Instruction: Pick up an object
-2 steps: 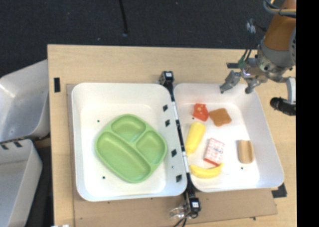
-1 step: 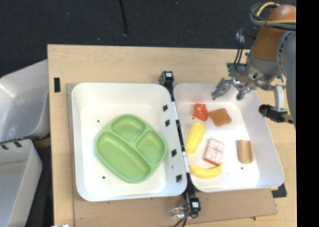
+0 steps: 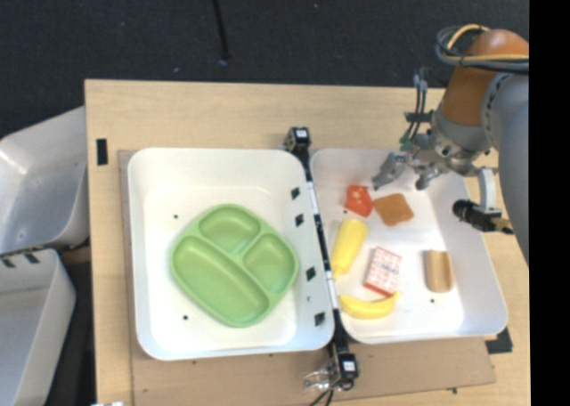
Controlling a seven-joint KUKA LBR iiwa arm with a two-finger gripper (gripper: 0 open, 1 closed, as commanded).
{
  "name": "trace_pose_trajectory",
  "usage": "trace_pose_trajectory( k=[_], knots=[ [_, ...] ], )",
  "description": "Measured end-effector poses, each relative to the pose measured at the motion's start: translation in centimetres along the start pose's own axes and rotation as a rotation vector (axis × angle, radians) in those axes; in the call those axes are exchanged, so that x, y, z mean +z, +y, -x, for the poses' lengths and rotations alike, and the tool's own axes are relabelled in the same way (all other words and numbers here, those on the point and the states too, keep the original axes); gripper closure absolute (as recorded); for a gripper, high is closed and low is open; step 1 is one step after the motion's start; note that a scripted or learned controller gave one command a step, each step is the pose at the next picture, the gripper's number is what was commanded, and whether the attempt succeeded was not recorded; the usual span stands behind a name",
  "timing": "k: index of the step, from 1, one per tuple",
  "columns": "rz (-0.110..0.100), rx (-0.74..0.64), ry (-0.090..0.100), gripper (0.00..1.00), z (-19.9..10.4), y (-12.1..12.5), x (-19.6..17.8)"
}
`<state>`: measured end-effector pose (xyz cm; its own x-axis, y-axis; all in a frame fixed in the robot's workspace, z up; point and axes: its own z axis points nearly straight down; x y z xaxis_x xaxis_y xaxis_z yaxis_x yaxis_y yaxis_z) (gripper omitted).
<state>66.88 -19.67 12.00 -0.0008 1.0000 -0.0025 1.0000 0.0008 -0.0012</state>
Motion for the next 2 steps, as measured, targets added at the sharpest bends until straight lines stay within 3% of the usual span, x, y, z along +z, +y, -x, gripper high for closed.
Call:
trace_pose_trajectory(
  k=[1, 2],
  knots=[
    [0.001, -0.002, 0.000, 0.00, 0.1, 0.0, 1.9],
    [0.006, -0.004, -0.004, 1.00, 0.2, 0.1, 0.6]
  ],
)
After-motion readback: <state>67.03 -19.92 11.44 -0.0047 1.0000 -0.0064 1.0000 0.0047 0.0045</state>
